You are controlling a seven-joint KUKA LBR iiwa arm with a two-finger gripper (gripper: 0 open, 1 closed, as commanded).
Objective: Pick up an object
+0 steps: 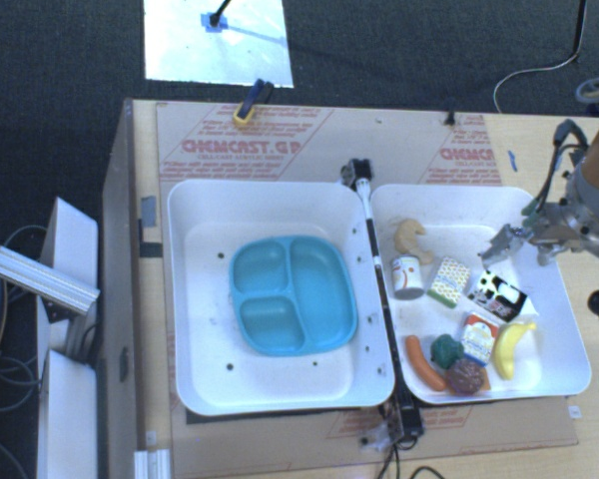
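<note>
This is a robotics lab. A worktop [280, 133] covered in printed protective sheeting carries two white bins [195, 267], with loose cables [539, 68] trailing over dark carpet [60, 68]. Aluminium framing [40, 275] stands at the side.

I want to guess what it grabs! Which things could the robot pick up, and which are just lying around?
For picking:
banana
carrot
can
croissant
cow-patterned box

Just lying about:
blue tray
yellow clamp
cardboard sheet

Small toy foods [457, 322] scattered loosely, right bin [569, 367].
</note>
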